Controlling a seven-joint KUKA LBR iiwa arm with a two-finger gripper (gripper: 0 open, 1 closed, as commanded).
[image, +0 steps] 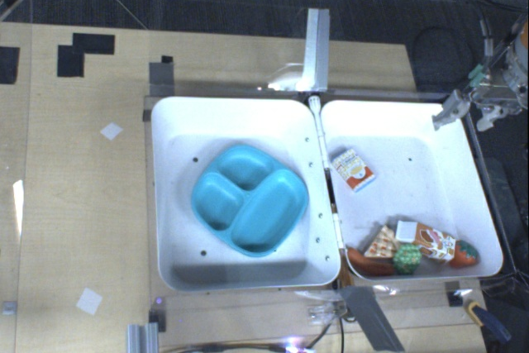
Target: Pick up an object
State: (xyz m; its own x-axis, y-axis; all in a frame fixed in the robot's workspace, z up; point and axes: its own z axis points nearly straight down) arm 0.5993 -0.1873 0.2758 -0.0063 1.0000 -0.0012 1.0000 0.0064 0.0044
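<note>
Nearest the camera, along the front wall of the right bin [488, 202], lies a small heap of toy food: a red sausage-like piece [369, 262], a waffle-patterned wedge [382, 244], a green knobbly ball [406, 259], a printed packet [432, 242] with a white square on it, and an orange carrot-like piece [465, 255] at the right end. These all touch or overlap one another. Well apart from them, near the divider in the middle of the same bin, a small orange-and-white carton [353, 169] lies flat and slightly turned.

Beside it, the left bin [165, 202] holds a blue divided plate [250, 199], sitting about in its centre, with three compartments facing up.

At the upper right, the gripper [463, 110] hangs over the back right corner of the right bin, at the rim, with only the wrist end of the arm in view at the edge. Its grey parts blur together there, so I cannot tell its state. Nothing is visibly caught in it. The carton lies to its left and toward the camera; the food heap lies well apart from it, at the opposite wall of the bin.
</note>
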